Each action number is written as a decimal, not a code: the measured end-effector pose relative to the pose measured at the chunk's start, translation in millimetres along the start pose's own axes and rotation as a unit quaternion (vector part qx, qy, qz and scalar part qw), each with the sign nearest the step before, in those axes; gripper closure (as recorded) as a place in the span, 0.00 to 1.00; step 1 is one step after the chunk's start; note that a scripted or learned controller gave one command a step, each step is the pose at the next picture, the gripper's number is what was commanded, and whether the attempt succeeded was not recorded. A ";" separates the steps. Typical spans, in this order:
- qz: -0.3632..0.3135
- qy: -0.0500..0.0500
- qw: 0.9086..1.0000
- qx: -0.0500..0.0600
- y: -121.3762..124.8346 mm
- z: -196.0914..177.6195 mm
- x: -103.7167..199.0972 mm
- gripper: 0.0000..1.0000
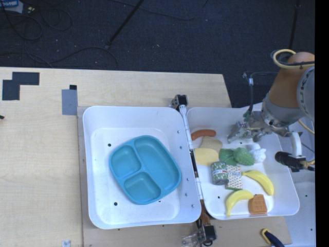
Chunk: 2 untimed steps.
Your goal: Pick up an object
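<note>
Nearest the camera ran the front edge of the wooden counter [36, 189], the biggest thing in sight, with two shallow white bins set side by side upon it. From where I stood the left bin [97, 138] held one item, a blue divided plate [145, 170] with three compartments, lying flat and turned a little askew near the bin's middle.

At three o'clock from the plate sat the right bin [288, 199], crowded with small toy foods. The arm [290, 89], grey with its orange band, came in from about two o'clock of that bin, and its gripper [249, 131] hung low over the bin's upper half. I could not tell whether the fingers were spread or closed, and I saw nothing between them.

Among the objects, a green leafy piece [237, 156] lay at six o'clock of the gripper, just beside a small white lump [257, 151]. A pale yellow wedge [206, 156] sat at nine o'clock of the green piece, with a reddish sausage [203, 134] at twelve o'clock of the wedge. A green patterned can [220, 172] lay touching a pale patterned block [235, 178]. Two yellow bananas followed: one [260, 181] at three o'clock of the block, the other [236, 199] at six o'clock. An orange cracker-like square [257, 205], smallest of the lot, rested just beside the lower banana.
</note>
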<state>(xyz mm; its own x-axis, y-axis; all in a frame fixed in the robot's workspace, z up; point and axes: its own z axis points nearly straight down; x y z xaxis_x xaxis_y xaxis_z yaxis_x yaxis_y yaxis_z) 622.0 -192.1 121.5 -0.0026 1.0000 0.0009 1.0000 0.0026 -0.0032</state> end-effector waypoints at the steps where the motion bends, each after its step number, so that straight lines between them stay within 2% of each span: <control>1: 0.000 0.000 1.000 -0.001 6.1 -86.6 5.8 0.00; 2: 0.001 0.000 1.000 -0.001 -28.8 32.7 19.5 0.00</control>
<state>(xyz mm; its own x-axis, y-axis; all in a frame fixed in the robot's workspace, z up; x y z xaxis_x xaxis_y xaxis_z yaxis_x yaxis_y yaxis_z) 593.1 -172.6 88.9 -0.0013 1.0000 0.0011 1.0000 0.0013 -0.0006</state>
